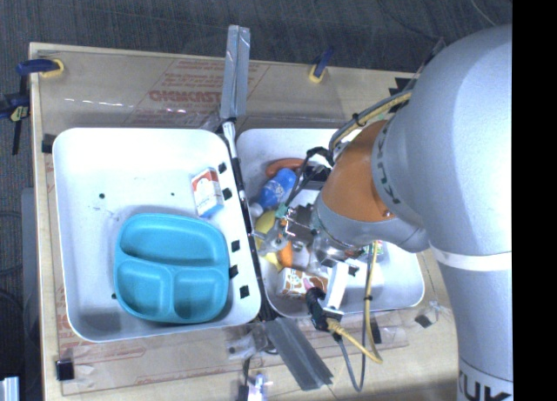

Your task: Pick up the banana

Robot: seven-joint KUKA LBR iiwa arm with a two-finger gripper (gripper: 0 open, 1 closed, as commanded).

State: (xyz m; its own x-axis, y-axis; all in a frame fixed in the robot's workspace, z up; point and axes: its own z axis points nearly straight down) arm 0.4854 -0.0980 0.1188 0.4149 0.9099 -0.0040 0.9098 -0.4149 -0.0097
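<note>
One arm point(418, 173) bent low over right bin point(405, 282).

Arm point(383, 190) over cluttered right bin point(409, 282) (blue tray point(172, 267) left).

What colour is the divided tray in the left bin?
Light blue, seen plainly in the camera view: the divided tray lies in the left bin.
</note>
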